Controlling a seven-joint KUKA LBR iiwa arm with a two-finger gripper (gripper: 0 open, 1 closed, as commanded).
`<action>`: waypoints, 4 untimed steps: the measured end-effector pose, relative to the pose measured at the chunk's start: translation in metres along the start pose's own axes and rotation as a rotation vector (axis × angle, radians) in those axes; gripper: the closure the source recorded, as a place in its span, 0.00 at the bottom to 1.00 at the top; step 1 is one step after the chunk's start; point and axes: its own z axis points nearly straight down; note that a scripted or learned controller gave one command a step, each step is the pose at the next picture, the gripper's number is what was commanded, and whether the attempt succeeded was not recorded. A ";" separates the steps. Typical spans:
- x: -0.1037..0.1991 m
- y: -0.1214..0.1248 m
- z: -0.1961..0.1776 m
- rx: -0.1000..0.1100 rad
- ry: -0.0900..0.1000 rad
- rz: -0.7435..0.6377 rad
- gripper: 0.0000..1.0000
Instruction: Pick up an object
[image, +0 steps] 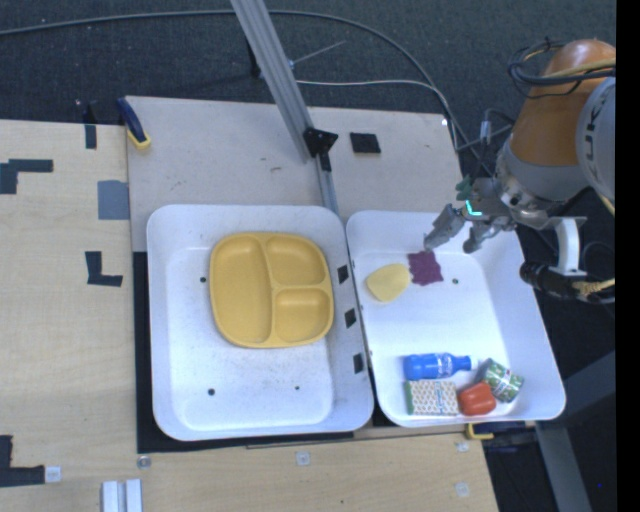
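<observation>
Over the right bin: the gripper (458, 237) hangs near the far wall, reaching in from the right, its two fingers spread apart with nothing between them.
Arm: grey, with an orange band (565, 85) above the wrist, at the upper right of the view.
Right bin (520, 310): a shallow white tray; its middle floor is bare and gives open room.
Purple object (425, 267): a small dark purple piece on the floor of the right bin, just below and left of the fingertips, apart from them.
Yellow object (387, 282): a pale rounded lump touching the purple one's left side, close to the bin's left wall.
Near edge of right bin: a blue bottle (436, 365) lies on its side; a patterned packet (431, 397), a red object (477, 399) and a green can (503, 381) crowd beside it against the front wall.
Left bin (170, 330): holds a yellow divided plate (271, 289) toward its far half; white floor shows around the plate.
Bench: a metal pole (285, 85) slants up from between the bins' far corners.
</observation>
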 end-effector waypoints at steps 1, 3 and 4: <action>0.000 0.001 -0.001 -0.003 0.000 0.000 0.00; 0.008 0.009 0.109 0.001 -0.001 -0.001 0.00; 0.008 0.010 0.147 -0.006 -0.001 0.001 0.00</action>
